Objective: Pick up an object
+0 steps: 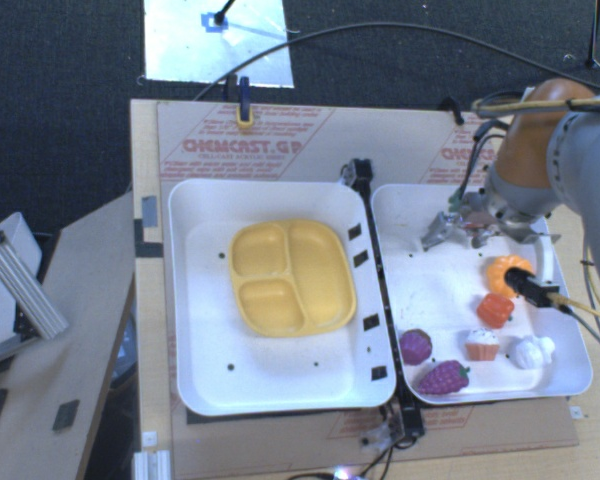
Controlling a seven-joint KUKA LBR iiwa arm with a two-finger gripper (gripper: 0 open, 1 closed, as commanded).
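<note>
The gripper [442,234] was seen over the right bin [430,298], its 2 fingers spread apart with nothing between them. Toy foods were grouped well apart from it: an orange piece [495,310], a cupcake [482,344], and 2 purple fruits [414,346].

left bin [195,298] — yellow 3-compartment tray [290,276] inside | clamp [244,103] — bench's far edge

Grey arm [586,158] – orange band [536,133] above the wrist – metal gripper [450,228].
</note>
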